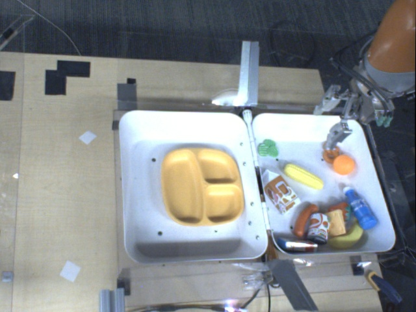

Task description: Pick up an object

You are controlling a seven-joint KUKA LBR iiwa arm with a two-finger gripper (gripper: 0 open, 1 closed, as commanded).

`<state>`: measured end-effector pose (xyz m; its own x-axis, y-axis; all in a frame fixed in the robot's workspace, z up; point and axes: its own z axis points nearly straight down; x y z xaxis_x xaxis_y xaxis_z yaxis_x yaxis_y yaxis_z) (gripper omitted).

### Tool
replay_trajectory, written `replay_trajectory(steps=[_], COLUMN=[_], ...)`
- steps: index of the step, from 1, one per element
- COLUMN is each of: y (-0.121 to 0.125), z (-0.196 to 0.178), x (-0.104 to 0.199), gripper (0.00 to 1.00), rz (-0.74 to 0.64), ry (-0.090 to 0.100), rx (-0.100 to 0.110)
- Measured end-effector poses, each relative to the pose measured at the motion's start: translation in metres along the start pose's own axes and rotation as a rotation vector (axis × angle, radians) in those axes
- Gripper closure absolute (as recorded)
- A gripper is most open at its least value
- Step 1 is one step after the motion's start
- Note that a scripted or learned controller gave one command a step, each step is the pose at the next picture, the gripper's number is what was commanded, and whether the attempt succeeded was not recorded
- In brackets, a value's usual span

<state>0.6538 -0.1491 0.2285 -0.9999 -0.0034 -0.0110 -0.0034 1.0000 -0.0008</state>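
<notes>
- The arm (390, 38) reaches in from the right; its gripper (335, 140) hangs in the right bin's far corner, just beside an orange ball (344, 164).
- Whether the fingers are open or closed cannot be told.
- The left bin (136, 174) holds a yellow tray (198, 186).
- The right bin (312, 125) holds the ball, corn (303, 176), a blue bottle (361, 208), a carton (279, 194) and a green toy (268, 149).
- The ball looks light, smooth and likely to roll; it is best pinched across its middle.
</notes>
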Motion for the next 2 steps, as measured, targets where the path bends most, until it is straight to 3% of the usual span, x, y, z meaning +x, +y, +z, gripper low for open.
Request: replay_trajectory(steps=[1, 2], y=[-0.0101, -0.0015], z=[0.1239, 0.1314], x=[0.0998, 0.0987], gripper=[0.0, 0.0], rz=[0.234, 0.402], ry=[0.011, 0.003], rx=[-0.001, 0.0])
